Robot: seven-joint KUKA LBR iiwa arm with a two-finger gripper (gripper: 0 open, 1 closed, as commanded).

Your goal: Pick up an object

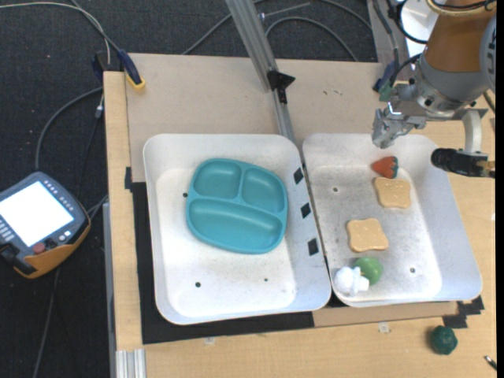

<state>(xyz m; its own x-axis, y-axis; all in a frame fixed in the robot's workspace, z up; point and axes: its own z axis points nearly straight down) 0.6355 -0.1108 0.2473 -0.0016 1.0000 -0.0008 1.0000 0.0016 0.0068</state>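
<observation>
The right bin (453, 211) holds a red strawberry-like piece (385, 166) near its far edge, a tan toast slice (393, 193) just below it, a second tan slice (367, 235) nearer the middle, and a green and white piece (360, 275) at the front. My gripper (385, 135) hangs above the far edge of this bin, a little above and behind the red piece, with nothing seen between its fingers.
The left bin (169, 290) holds a teal divided plate (236, 205). A slanted metal pole (253, 28) rises between the bins at the back. A dark green ball (443, 339) lies on the bench at front right. A handheld pendant (35, 223) sits left of the bench.
</observation>
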